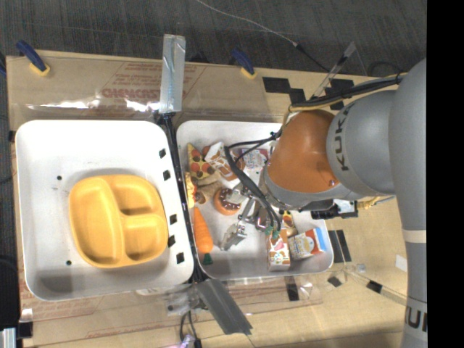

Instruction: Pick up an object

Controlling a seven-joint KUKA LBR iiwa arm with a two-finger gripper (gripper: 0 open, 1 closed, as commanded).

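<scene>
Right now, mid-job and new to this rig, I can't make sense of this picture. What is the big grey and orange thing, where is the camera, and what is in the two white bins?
The camera is fixed above the bench and looks down at a slant. The grey and orange thing is the arm, reaching in from the right. Its gripper hangs low over the right bin, among dark cables. I cannot tell whether it holds anything. The left bin holds a yellow tray with compartments. The right bin holds toy food: a carrot by its left wall, a pizza slice further up, a round chocolate-topped piece, and small cartons near the lower right corner. The arm hides part of that bin.
</scene>
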